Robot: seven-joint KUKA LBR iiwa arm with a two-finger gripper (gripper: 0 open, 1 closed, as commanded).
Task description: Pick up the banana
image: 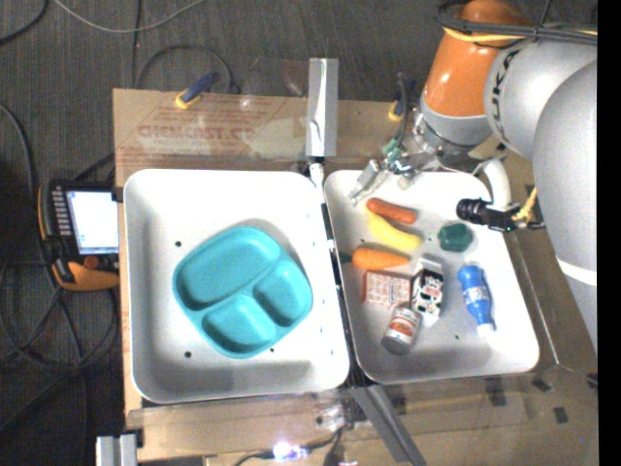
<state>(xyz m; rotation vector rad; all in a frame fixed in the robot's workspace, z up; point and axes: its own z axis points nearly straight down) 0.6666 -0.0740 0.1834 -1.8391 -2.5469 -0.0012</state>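
Observation:
The banana (393, 233) is a short yellow piece lying in the right bin (505, 357), between a red-orange sausage (393, 212) above it and an orange carrot (380, 258) below it. My gripper (383, 174) hangs over the bin's upper left part, just above and left of the sausage and a little beyond the banana. It looks open, with nothing between its fingers. The grey arm with its orange band (475, 56) comes in from the upper right.
The right bin also holds a red-and-white box (386, 286), a small bottle (400, 328), a black-and-white item (428, 292), a blue bottle (475, 297) and a green round lid (454, 237). A teal divided plate (245, 289) lies in the left bin (155, 212).

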